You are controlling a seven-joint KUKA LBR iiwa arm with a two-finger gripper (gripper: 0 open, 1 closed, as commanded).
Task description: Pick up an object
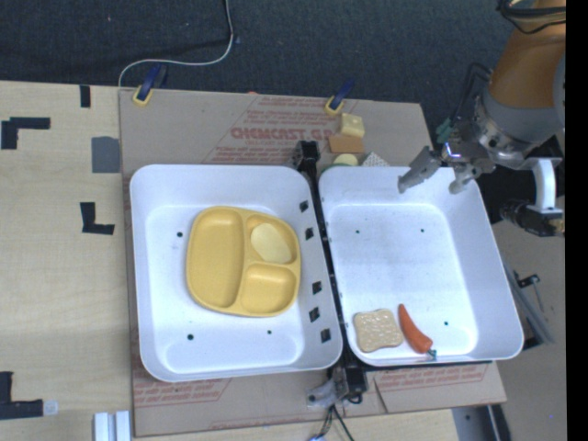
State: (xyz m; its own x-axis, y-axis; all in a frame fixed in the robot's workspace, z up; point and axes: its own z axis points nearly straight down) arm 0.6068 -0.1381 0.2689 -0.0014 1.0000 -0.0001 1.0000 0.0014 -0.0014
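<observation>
Camera view: I am hovering my claw [437, 175], spread wide and holding nothing, over the right bin's [478, 246] far edge, readying to reach the sausage [413, 329].

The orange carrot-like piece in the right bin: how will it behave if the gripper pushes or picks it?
The carrot is long, thin and rounded, so it may roll when pushed. It looks smooth, so it might slip. It lies close beside the toast slice, near the right bin wall, so grasping may be cramped.

Tray [243, 261] in left bin [156, 246]; toast [378, 330] beside carrot [413, 328].
</observation>
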